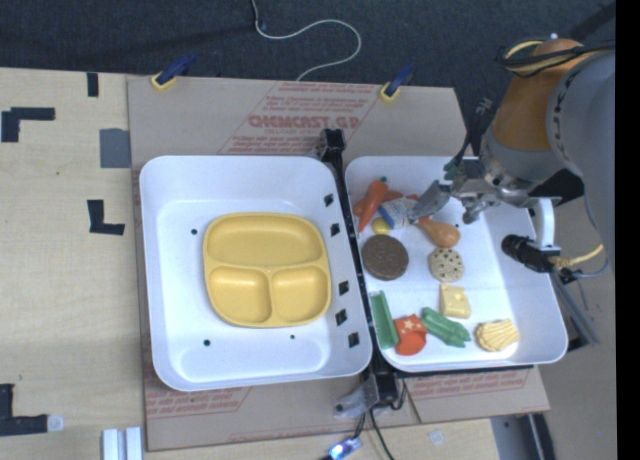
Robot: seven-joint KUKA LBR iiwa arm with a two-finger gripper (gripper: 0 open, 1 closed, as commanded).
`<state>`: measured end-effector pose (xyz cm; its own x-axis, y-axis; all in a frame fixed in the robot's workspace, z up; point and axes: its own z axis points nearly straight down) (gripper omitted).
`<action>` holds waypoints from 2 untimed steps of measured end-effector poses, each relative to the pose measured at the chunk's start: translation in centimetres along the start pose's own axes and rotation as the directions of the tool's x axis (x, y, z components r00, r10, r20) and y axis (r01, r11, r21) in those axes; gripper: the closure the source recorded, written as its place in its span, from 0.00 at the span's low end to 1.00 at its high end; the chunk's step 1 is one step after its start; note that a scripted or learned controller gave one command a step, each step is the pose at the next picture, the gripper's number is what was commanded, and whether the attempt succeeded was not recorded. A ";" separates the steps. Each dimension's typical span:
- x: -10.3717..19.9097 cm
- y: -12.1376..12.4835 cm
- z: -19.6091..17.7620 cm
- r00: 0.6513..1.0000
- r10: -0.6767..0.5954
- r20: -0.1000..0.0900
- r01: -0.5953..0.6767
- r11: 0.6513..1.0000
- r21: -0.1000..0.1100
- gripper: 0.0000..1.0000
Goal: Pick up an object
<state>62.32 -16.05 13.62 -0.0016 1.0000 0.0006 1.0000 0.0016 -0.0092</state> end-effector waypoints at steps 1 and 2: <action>0.1 -0.1 5.5 1.000 -0.001 0.002 0.001 1.000 -0.004 0.00; 0.1 0.0 4.3 1.000 -0.001 0.001 0.001 1.000 -0.003 1.00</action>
<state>62.25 -15.94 9.29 -0.0027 1.0000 -0.0003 1.0000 0.0027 -0.0061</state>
